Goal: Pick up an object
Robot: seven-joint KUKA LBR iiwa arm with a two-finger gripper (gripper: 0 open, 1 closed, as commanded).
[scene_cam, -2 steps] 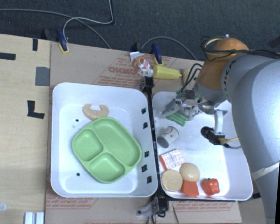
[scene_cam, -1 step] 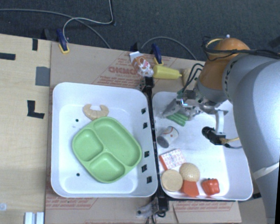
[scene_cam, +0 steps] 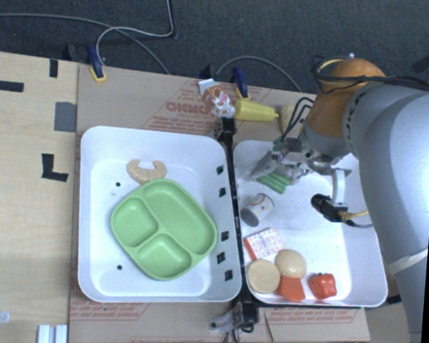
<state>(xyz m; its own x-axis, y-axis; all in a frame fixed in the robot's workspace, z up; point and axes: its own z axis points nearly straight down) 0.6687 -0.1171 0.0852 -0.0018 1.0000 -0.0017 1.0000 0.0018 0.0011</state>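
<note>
Well, from the camera above the bench, the grey arm (scene_cam: 394,160) reaches in from the right, its orange band (scene_cam: 338,103) sitting over the far edge of the right bin (scene_cam: 357,250). The gripper (scene_cam: 276,169) is down in that bin's far left part, tilted toward the divider. Just under its tip lies a green object (scene_cam: 275,182), touching or very nearly touching the metal, but I cannot tell if it sits between the fingers, and whether the claw is apart or together I cannot tell either.

Nearer in the same bin, a small grey cylinder (scene_cam: 258,205) lies beside the divider. Below it comes a red-and-white packet (scene_cam: 263,244), then a cluster along the near wall: a tan round disc (scene_cam: 263,276), a pale bun-like ball (scene_cam: 291,262), an orange block (scene_cam: 292,289) and a red pepper-shaped toy (scene_cam: 323,285), all close together.

The left bin (scene_cam: 97,194) holds a green divided plate (scene_cam: 164,229) set at a slant, with a beige curved piece (scene_cam: 146,171) just beyond its far edge.

Behind the bins, on the cardboard, a yellow object (scene_cam: 254,111) and a small red-and-white wrapper (scene_cam: 217,96) lie near the divider's far end.
</note>
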